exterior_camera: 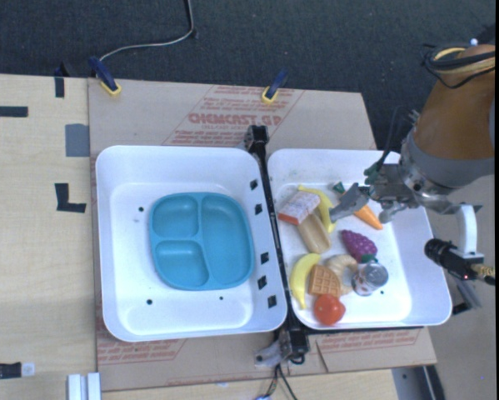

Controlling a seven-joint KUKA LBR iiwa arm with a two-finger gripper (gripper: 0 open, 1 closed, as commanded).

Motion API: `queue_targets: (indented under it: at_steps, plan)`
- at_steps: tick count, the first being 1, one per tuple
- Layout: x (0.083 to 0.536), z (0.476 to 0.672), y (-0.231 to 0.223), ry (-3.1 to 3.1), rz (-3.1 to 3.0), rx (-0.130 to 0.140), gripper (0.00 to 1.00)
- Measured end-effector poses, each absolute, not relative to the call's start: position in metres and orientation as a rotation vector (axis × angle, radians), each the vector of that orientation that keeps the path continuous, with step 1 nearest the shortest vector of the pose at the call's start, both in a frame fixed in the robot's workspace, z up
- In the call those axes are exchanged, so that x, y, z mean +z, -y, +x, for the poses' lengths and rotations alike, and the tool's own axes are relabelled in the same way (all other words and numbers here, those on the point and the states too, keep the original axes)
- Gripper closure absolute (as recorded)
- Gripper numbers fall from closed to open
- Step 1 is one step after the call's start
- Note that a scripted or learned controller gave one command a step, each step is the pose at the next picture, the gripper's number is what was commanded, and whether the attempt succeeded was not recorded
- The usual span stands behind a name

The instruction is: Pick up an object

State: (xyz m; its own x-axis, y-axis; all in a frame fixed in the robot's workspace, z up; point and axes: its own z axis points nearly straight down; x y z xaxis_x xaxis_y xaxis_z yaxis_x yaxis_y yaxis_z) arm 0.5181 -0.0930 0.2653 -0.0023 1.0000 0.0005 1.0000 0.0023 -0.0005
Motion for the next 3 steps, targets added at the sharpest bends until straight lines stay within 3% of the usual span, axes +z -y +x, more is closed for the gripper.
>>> queue_targets:
  at_steps: [1, 2, 3]
  plan:
    - [0.153, 0.529, 0.169, 2.219, -2.22, 0.005, 0.0]
    - [0.088, 0.541, 0.159, 2.224, -2.223, -0.005, 0.0]
    - [0.099, 0.542, 0.158, 2.224, -2.222, -0.009, 1.0]
